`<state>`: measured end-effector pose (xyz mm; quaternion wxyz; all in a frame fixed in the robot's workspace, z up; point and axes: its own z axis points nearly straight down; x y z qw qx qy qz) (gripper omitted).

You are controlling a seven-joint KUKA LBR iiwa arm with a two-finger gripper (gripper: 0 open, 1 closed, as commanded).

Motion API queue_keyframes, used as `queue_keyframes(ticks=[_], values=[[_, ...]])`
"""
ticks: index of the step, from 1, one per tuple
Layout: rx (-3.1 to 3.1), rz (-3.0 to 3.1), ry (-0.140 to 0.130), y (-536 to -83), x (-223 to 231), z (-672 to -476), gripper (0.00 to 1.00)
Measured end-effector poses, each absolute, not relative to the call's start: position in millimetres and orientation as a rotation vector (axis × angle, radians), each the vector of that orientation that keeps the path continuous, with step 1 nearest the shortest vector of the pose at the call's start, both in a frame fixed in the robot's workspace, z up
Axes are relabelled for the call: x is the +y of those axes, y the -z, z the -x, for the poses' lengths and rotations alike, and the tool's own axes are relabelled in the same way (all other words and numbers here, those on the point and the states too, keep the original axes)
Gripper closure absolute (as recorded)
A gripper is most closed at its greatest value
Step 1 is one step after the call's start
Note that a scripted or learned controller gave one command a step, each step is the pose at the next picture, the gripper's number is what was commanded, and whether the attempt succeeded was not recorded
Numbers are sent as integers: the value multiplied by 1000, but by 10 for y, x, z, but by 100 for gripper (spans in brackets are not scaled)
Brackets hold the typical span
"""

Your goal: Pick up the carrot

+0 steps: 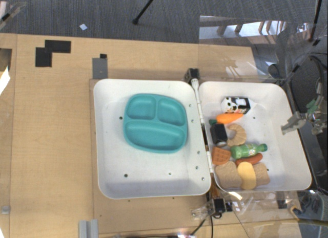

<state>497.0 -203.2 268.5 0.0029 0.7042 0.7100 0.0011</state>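
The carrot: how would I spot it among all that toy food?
Look in the right-hand white bin, at the pile along its left side. Near the top of the pile, just below a black-and-white cow toy, lies the carrot: a small orange wedge lying sideways, brighter and more pointed than the tan pieces below.

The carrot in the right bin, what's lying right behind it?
A black-and-white toy lies just behind the carrot, apparently touching it. Whether the carrot covers its lower edge is unclear.

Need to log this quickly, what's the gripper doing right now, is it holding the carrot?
Gripper: at the right bin's right edge; its state cannot be told. The carrot lies in that bin, apart from it.
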Motion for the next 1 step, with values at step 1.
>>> queue_keyframes(ticks=[1], values=[[2400,-2030,-1,-1662,-1683,-4878,0]])
